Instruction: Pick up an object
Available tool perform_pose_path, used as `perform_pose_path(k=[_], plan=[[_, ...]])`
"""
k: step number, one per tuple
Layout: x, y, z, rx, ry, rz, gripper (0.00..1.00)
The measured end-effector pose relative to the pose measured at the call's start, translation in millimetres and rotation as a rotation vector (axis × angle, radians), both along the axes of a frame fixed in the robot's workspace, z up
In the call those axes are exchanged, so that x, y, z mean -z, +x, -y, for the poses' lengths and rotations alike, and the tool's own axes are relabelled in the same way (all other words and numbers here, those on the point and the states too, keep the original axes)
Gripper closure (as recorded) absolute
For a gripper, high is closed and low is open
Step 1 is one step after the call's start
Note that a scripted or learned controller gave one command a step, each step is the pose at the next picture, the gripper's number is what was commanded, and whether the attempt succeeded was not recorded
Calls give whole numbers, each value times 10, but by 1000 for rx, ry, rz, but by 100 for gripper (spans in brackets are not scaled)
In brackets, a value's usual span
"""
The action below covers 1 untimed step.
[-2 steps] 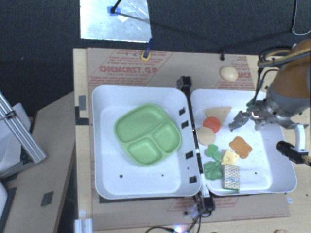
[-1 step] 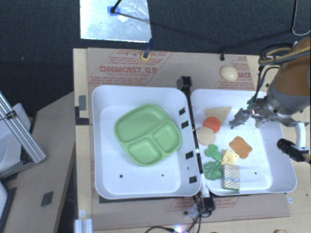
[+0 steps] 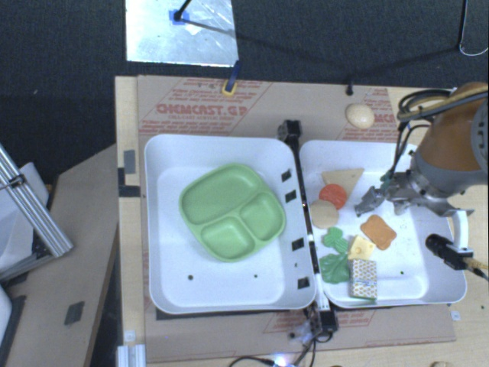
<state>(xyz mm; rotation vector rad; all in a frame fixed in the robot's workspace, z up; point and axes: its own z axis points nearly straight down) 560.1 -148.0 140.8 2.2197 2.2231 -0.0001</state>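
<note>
1. Left bin (image 3: 164, 228), frame centre: holds 1 green 3-compartment tray (image 3: 231, 212)
2. Right bin (image 3: 435, 277): toy foods clustered at its left side, among them an orange piece (image 3: 378, 231)
3. Gripper (image 3: 370, 200), centre right: poised just above the orange piece; grip state cannot be told

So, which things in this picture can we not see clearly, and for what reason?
1. Tool, camera view: small and blurred, so open or shut cannot be told, nor whether it touches anything.
2. Arm: cut off by the right edge and covering part of the right bin.
3. Box: print too small to read.
4. Green pieces: shapes too small to name.
5. Round thing beyond the bins: too blurred to identify.
</note>
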Motion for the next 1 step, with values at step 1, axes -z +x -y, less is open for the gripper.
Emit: perform_pose_path(k=[1], plan=[[516,3,-5,0,1,-1,0]])
